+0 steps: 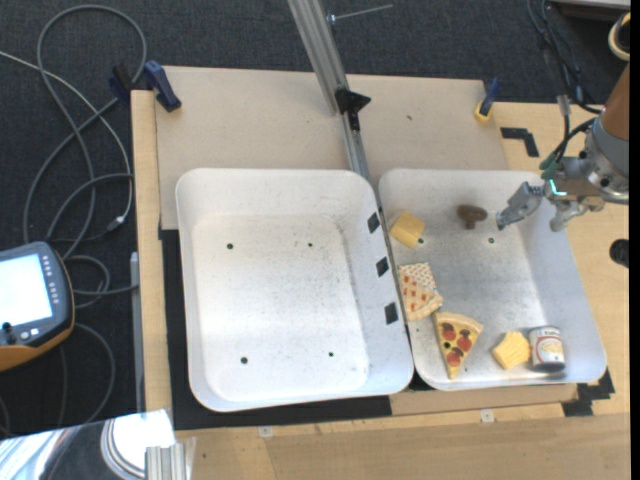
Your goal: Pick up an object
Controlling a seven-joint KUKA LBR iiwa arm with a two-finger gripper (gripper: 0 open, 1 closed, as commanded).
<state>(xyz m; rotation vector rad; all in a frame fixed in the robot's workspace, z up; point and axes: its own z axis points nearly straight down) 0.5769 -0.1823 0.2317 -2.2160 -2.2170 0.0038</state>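
Note:
My gripper [538, 211] hangs over the upper right part of the right bin [520, 268], fingers spread open with nothing between them. A small brown lump [472, 212] lies just left of the left fingertip. A yellow cheese block [407, 230] sits near the bin's upper left. Below it lie a checked waffle piece [419, 289] and a pizza slice [456, 341]. A yellow cheese wedge [511, 349] and a small can [547, 348] rest side by side at the bin's front right.
The left bin [200, 268] stands beside the right one. A slanted metal pole [320, 48] runs down to the gap between the bins. A blue clamp [160, 83] and a yellow clamp [487, 103] grip the board's back edge. Cables trail at far left.

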